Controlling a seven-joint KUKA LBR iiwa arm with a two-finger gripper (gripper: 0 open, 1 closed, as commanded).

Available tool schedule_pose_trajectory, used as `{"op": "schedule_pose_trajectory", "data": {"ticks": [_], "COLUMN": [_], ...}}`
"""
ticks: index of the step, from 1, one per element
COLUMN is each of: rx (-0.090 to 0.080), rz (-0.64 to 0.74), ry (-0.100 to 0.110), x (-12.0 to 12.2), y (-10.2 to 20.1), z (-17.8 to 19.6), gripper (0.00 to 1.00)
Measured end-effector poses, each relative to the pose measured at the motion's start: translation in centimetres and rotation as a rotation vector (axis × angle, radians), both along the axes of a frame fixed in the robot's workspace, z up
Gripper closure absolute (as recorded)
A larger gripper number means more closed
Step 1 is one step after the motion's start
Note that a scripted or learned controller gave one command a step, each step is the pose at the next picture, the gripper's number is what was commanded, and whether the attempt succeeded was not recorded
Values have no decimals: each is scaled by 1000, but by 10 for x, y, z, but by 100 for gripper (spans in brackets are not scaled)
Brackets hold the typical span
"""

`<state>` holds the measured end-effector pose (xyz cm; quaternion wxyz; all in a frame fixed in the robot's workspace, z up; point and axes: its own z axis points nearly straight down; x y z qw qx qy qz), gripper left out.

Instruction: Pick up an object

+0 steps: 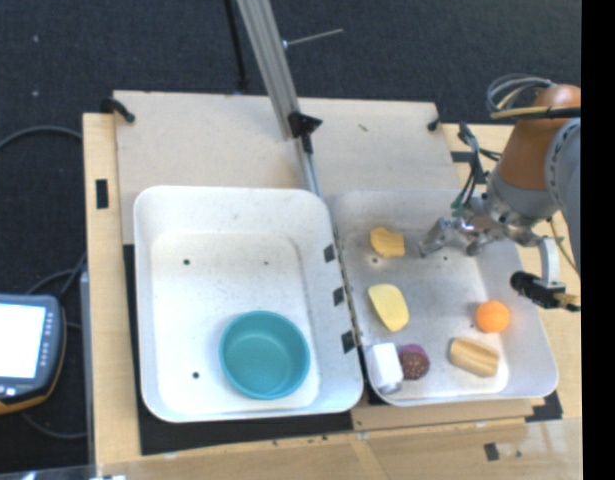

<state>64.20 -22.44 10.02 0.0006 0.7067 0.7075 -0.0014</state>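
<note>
Reaching in from the right, grey arm (532, 168) with orange band; its fingers (439, 239) hang low over the upper part of the right bin (507, 383). Fingertips point left, just beside the small yellow block (387, 242), not touching it that I can see. Whether the fingers are released or clenched: cannot tell, too small and dark. Nothing visible between them.

Right bin contents: small yellow block near the top left; larger yellow piece (389, 307) below it; orange ball (493, 316) toward the right side; tan wooden block (474, 357) below the ball; dark red ball (415, 362) at the bottom, touching a white cylinder (385, 366) by the left wall.

Left bin (167, 208): one teal bowl (265, 354), upright, lower right part.

Both bins sit side by side on the desk (207, 143). Handheld screen (19, 348) at far left, off the desk.
</note>
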Motion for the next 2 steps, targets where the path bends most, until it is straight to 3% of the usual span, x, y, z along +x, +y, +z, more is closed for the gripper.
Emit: {"op": "schedule_pose_trajectory", "data": {"ticks": [1, 2], "rx": [-3, 0], "rz": [2, 0], "ry": [-5, -9], "x": [1, 1], "y": [-1, -3], "z": [13, 79], "gripper": [100, 100]}}
